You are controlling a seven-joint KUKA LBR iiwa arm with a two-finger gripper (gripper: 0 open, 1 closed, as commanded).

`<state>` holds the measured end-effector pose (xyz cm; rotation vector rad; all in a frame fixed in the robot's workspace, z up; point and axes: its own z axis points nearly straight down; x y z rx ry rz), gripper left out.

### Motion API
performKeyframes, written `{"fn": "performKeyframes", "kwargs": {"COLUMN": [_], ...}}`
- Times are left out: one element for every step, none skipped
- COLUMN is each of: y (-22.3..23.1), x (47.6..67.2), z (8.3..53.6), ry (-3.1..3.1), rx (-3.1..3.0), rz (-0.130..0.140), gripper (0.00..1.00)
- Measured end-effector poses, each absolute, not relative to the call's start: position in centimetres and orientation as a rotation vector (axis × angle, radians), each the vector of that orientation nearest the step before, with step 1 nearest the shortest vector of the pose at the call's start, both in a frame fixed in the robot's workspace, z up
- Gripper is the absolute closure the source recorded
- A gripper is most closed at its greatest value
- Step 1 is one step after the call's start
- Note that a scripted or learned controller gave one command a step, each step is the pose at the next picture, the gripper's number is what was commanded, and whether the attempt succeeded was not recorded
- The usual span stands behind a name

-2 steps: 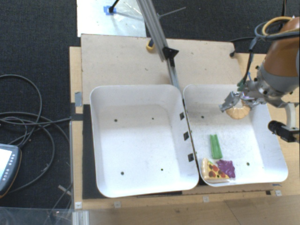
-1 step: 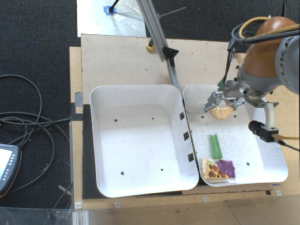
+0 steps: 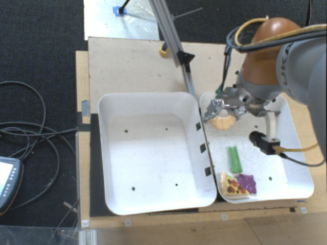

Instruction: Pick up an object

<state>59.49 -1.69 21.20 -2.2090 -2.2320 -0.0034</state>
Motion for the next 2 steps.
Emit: {"fn": "performKeyframes", "kwargs": {"y": [3.2,8.1], "x": [59.9,61.0], "z": [20.8,22.3], "ry": [-2.232,-2.234], "rx": [-2.210,-2.210], "rz": [-0.004,-0.007], "gripper": [1.00,1.00]}}
